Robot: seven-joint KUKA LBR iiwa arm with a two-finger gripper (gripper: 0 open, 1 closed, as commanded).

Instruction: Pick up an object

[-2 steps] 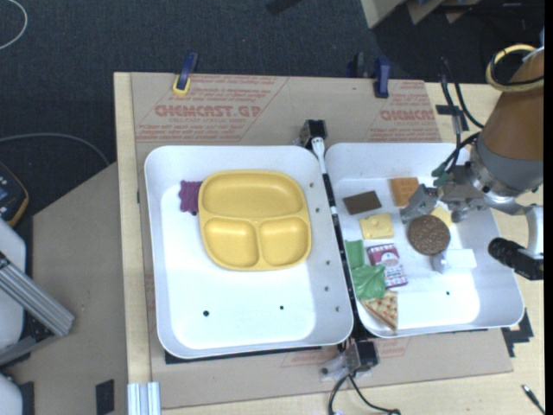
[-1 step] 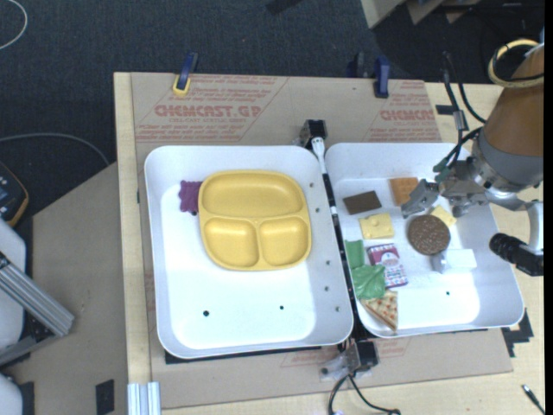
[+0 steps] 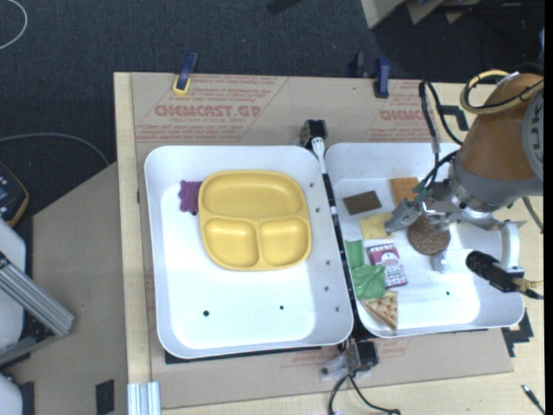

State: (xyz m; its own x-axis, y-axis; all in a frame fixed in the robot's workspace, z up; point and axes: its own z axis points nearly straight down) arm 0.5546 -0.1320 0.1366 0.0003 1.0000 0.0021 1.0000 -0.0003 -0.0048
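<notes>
I read "CHEMCAST GP" printed twice on the surface [image 3: 259,102], the right print cut off by the arm. 2 white bins [image 3: 173,258]. Left: 1 yellow divided tray [image 3: 255,219] half-hiding 1 purple item [image 3: 188,195]. Right: gripper [image 3: 428,223] over a brown round object [image 3: 429,237]; grip state I cannot tell.

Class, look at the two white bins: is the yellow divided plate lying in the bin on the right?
No. The yellow divided plate lies in the left bin, with a purple item at its left edge.
</notes>
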